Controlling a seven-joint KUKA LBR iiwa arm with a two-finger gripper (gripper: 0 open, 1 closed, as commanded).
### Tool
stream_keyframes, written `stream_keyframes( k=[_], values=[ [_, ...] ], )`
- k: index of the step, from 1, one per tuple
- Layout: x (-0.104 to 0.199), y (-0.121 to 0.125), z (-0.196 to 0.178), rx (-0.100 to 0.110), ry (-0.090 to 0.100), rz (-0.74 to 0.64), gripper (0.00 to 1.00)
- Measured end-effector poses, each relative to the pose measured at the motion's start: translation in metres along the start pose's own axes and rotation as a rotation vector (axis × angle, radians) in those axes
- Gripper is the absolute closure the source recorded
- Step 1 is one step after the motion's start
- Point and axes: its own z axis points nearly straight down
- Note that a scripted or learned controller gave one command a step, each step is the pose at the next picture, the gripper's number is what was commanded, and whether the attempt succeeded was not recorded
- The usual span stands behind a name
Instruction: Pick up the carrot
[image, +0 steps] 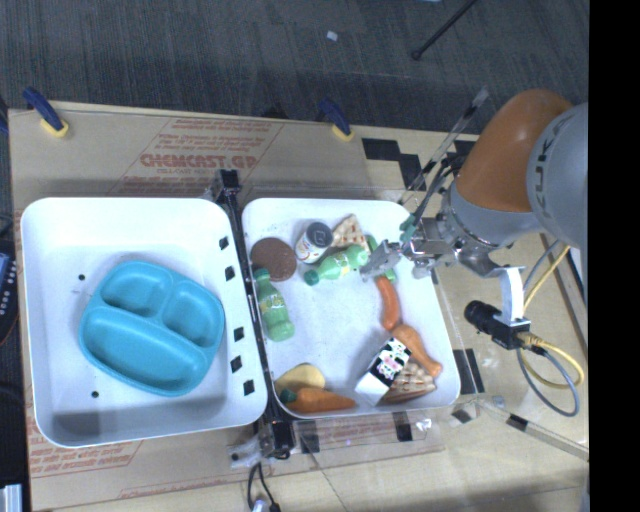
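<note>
Orange and easy to spot, the carrot (322, 401) was lying flat along the front wall of the right bin (330, 320), near its front-left corner, pointing roughly sideways. Nothing was gripping it. A yellowish potato-looking lump (301, 378) sat right behind it, touching or almost touching.

Just to the right of the carrot there was a small black-and-white carton (386, 366) leaning against a pizza slice (412, 381), and a chicken drumstick (412, 346) sat just behind those. A hot dog sausage (387, 300) lay further back, running front to back near the right wall.

Along the left wall of that bin a green bottle (271, 308) stood out, with a brown round cookie-like disc (273, 258) behind it. Near the back were a small dark can (317, 238), another pizza wedge (348, 232), and a second green bottle (338, 265) on its side.

The gripper (384, 258) was hanging over the back-right part of the bin, right by the sideways bottle and the top end of the sausage, well apart from the carrot. Honestly couldn't tell whether it was wide or narrow, too small and cluttered there.

The left bin (50, 330) held a blue divided plate (152, 325).
</note>
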Motion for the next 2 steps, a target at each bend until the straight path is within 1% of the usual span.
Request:
stream_keyframes(
  k=[1, 2],
  values=[
    [0.032, -0.05, 0.027, 0.004, 0.0, -0.012, 0.0],
    [0.053, -0.073, 0.06, -0.001, 0.001, -0.134, 0.0]
  ],
)
